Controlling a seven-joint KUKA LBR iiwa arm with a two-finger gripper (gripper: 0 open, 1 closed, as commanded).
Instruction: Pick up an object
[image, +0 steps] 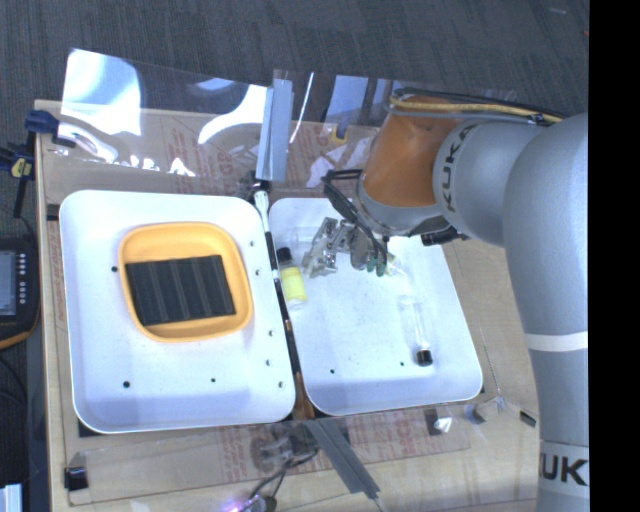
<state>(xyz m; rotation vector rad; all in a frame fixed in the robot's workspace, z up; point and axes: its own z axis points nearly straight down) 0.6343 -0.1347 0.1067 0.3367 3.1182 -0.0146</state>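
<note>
My gripper (324, 254) hangs low over the back left part of the right bin (360, 390), under the orange-banded wrist. Just to its left, close against the bin's left wall, lies a small yellow bottle (293, 286) with a dark cap at its far end. A small clear piece with green marks (378, 265) rests right beside the gripper on its right. Toward the bin's right side lies a clear tube (412, 320) with a black cap (424, 356) at its near end. I see nothing lifted off the bin floor.
The left bin (100, 380) holds a yellow-orange tray (180, 240) with a black ribbed insert (184, 289). A metal divider rail (278, 300) runs between the bins. Clear plastic sheeting (150, 110) lies behind them. The arm covers the right bin's back right corner.
</note>
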